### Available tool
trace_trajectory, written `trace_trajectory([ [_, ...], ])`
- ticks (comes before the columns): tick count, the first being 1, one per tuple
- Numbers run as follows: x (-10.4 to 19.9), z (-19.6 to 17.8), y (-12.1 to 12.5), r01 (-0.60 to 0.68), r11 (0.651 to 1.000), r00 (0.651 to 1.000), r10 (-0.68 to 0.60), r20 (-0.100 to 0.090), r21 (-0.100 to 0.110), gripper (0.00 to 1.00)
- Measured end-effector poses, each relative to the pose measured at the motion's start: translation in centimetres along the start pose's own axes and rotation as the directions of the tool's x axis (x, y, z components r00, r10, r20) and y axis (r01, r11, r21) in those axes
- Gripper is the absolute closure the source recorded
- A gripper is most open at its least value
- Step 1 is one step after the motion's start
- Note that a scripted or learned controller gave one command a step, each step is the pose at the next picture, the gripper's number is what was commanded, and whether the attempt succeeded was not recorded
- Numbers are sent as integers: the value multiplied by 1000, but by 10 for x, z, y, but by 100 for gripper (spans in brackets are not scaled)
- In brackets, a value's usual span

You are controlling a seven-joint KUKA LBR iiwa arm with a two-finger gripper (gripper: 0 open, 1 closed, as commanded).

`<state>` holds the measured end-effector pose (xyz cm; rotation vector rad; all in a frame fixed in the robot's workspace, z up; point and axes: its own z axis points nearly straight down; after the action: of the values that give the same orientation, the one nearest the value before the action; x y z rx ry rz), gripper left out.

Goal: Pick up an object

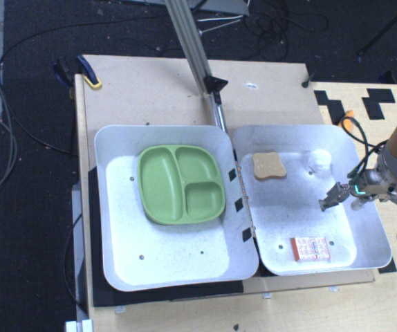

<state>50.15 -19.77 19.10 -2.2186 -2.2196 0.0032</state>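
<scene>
In the right bin (288, 213), a tan bread-shaped slice (269, 165) lies at the back left. A small white ball (318, 160) rests at the back right. A red and white packet (311, 248) lies flat near the front edge. My gripper (333, 198) reaches in from the right and hangs low over the bin's right middle, below the ball and above the packet, apart from both. Nothing shows in its grasp.
The left bin (122, 247) holds a green divided plate (182, 184) in its back half. A grey pole (191, 40) slants down from the back to the seam between the bins. An orange cable (351, 123) runs by the right bin's back corner.
</scene>
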Motion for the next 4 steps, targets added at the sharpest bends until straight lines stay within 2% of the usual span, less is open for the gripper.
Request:
trace_trajectory([
  [1,0,-1,1,0,1000,1000,0,1,-3,0],
  [2,3,61,4,-1,1000,1000,1,0,0,0],
  [3,3,99,5,-1,1000,1000,1,3,-5,0],
  [4,2,86,7,-1,1000,1000,1,5,-11,100],
])
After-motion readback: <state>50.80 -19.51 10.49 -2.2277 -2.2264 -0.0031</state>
